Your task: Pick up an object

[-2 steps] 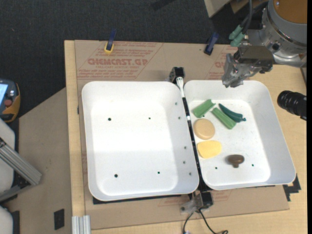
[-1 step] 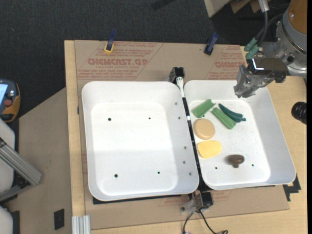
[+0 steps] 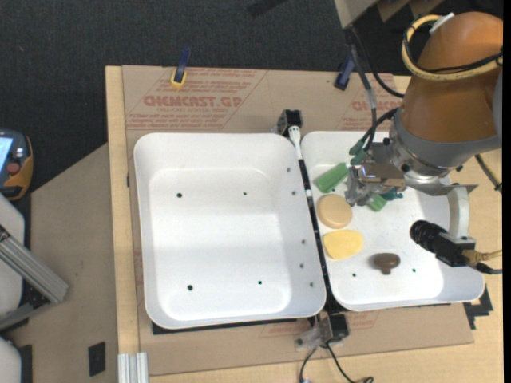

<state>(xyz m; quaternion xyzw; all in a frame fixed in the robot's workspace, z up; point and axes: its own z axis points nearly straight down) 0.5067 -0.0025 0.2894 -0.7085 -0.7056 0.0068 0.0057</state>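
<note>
My gripper [image 3: 366, 191] hangs low over the upper middle of the right bin [image 3: 431, 290], under the orange-banded wrist. A green block [image 3: 330, 177] lies just left of it, tilted. A small teal piece [image 3: 378, 203] peeks out at the gripper's lower right, partly hidden by it. A round tan disc [image 3: 334, 211] sits just below and left of the gripper, with a yellow pad [image 3: 342, 244] below that. A small brown piece [image 3: 386, 262] rests nearer the bin's front.
The left bin [image 3: 160, 166] lies beside the right one, with a black divider [image 3: 307, 206] between them. A black cylinder [image 3: 435, 242] on the arm juts over the right bin's right side. Cardboard [image 3: 207, 98] lies under both bins.
</note>
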